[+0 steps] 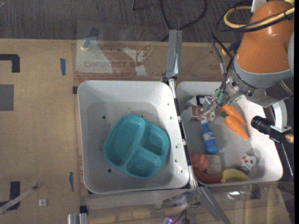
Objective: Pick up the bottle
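My pincer [209,112]: low in the right white plastic bin [275,169], near its back-left corner; I cannot tell whether it is parted or closed, since the wrist hides the tips.
Bottle: the small blue plastic bottle with a white cap [209,137] lies on the bin floor just below my pincer toward the near edge, its cap end almost at my tip.
Which way it points: cap toward me, blue base away toward the bin's near wall.
Long axis: almost parallel to the divider between the bins, leaning slightly.
Doing this step well: I judge I should shift along the body to its middle, set my jaws across the narrow width, and descend straight.
Crowding: two orange carrot-shaped toys [235,120] lie just to the side away from the divider; a red toy [200,162] sits beyond the base.
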Available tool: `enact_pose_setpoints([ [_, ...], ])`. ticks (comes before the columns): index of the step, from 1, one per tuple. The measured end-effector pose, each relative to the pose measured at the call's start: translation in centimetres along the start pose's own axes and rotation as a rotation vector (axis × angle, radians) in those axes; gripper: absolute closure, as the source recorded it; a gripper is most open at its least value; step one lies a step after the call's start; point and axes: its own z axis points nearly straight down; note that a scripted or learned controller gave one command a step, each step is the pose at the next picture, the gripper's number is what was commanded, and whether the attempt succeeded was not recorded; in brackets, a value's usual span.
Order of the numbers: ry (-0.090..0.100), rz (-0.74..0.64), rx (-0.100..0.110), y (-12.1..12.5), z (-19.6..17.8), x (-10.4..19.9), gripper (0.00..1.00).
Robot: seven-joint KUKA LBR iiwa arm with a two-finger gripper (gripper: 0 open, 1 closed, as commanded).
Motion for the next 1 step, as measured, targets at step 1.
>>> enact_pose_setpoints([
  [1,-0.001,-0.227,-0.001,-4.44,-8.21,-1.79,1.0],
])
